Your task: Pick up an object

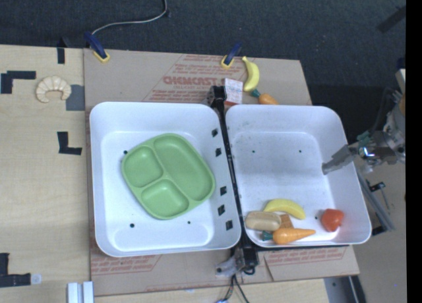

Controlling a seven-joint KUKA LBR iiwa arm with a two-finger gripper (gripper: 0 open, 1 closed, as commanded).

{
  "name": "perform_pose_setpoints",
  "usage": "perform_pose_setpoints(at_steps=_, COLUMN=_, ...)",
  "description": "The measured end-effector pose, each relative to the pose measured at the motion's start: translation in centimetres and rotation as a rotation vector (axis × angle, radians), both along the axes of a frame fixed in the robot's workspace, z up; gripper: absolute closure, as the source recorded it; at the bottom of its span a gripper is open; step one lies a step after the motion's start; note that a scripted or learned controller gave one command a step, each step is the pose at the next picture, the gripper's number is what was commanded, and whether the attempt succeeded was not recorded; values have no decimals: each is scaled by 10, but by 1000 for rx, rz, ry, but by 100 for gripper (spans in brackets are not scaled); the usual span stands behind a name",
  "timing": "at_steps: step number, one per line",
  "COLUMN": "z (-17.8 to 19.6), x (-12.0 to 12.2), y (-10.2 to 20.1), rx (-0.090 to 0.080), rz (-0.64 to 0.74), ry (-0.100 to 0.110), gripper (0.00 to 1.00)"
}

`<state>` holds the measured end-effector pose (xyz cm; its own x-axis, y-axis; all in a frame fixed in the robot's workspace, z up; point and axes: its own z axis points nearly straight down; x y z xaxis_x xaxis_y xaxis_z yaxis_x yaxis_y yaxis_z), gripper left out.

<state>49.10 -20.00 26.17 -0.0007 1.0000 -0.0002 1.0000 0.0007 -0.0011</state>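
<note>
In the right bin (283, 120) a small group of toy foods lies along the near wall: a yellow banana (285, 207), a tan hot dog bun (262, 220), an orange carrot (294, 234) and a red tomato (331, 219). My gripper (337, 159) reaches in over the right rim of this bin, above bare floor. It is well above and behind the tomato and touches none of the foods. Nothing shows in its grasp.
The left bin (105, 124) holds a green divided plate (168, 175). Behind the bins on the cardboard lie another banana (250, 74), a small orange item (267, 99) and a small card (233, 89). A croissant (54, 88) sits far left.
</note>
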Motion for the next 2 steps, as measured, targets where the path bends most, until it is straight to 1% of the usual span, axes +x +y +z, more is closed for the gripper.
perform_pose_setpoints(at_steps=1, z=-116, x=1, y=51, rx=3, rz=1, ry=4, gripper=0)
perform_pose_setpoints(at_steps=2, z=-168, x=-8, y=98, rx=2, rz=1, ry=3, gripper=0)
